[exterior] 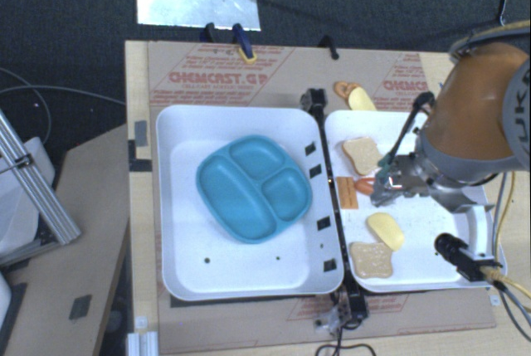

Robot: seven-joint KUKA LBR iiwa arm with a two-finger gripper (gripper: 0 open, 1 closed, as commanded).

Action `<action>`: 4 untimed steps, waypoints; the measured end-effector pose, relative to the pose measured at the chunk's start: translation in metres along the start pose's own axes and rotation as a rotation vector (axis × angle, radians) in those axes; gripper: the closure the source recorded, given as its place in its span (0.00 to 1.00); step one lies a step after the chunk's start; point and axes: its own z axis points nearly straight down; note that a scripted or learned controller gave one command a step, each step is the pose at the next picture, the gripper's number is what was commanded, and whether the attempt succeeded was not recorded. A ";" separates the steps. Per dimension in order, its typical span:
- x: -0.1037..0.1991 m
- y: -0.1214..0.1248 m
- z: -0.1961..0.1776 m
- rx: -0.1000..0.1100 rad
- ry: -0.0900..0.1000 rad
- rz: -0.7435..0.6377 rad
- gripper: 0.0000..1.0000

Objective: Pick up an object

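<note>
step: approach phase; gripper (383,190) lowered into right bin (431,275), nothing seen lifted.
gripper state: cannot be told, blurred.
targets: orange strip (366,184) touching gripper; bread slice (361,153) just behind; yellow piece (386,230) in front.
next: closure on strip required, then lift.

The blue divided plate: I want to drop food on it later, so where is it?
The blue divided plate lies in the middle of the left bin.

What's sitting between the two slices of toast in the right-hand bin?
In the camera view, a pale yellow food piece lies between the upper toast slice and the lower toast slice. The gripper hovers there too.
</note>
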 end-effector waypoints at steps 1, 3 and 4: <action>0.042 0.012 0.059 0.010 -0.001 0.002 1.00; 0.152 -0.001 0.025 0.007 -0.001 0.001 1.00; 0.080 0.001 -0.027 -0.002 -0.005 0.015 1.00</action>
